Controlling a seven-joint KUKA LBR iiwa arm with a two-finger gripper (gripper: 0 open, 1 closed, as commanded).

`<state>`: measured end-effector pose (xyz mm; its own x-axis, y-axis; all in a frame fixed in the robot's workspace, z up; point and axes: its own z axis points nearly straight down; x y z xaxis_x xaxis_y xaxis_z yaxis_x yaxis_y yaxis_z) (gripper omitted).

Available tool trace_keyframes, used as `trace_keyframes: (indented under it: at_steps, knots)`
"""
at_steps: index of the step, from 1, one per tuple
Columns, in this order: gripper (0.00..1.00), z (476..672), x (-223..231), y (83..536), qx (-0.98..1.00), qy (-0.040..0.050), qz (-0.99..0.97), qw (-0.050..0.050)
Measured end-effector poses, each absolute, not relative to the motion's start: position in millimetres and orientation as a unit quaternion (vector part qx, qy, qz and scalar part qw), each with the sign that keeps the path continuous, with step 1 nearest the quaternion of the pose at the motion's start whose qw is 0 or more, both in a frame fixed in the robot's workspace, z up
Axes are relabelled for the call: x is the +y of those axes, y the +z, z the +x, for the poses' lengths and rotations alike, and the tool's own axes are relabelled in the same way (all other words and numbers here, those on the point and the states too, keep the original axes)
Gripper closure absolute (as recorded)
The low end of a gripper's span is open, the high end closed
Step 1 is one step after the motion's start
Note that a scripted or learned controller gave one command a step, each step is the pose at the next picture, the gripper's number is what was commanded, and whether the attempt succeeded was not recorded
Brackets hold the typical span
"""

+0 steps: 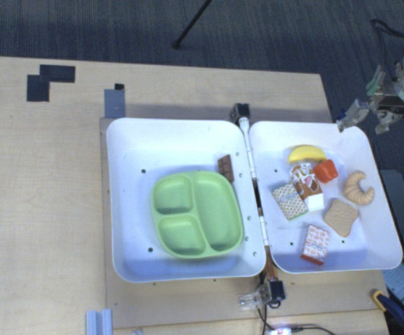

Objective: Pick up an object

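On the surface (48,187): two shallow white bins lie side by side, touching along their inner rims.
Left bin (128,159): holds a green divided plate (197,213) with three compartments, lying toward the bin's near right part; a small brown block (225,166) sits just beyond the plate's far right corner, close to the bin's inner rim.
Right bin (376,250): holds the loose objects, grouped toward its middle.
Far group: a yellow banana (306,153) lies nearest the far rim, with an orange-red block (326,170) just beside it on the right.
Middle group: a brown-and-white packet (307,185) touches a patterned square packet (289,201) on its left.
Right side: a tan croissant (359,188) lies apart from the others, and a slice of toast (341,217) lies just nearer than it.
Near side: a red-and-white box (316,244) lies tilted, closest to the near rim.
Hand (369,114): sits beyond the far right corner of the right bin, outside its rim, well apart from every object; I cannot tell whether it is released or clenched, and nothing shows in it.
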<state>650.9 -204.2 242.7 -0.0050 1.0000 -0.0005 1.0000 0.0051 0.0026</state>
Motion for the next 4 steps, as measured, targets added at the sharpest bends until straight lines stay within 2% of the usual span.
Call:
trace_keyframes:
  at_steps: [1, 2, 3, 4]
  knots:
    - [0.00, 645.6, -187, 87, 0.710, 0.0009, 0.704, 0.001]
    - [1.00, 647.4, -186, 100, 0.711, 0.0020, 0.703, 0.003]
    - [0.00, 647.3, -186, 99, 0.711, 0.0020, 0.703, 0.003]
    - [0.00, 580.8, -155, 86, 0.708, 0.0014, 0.706, 0.002]
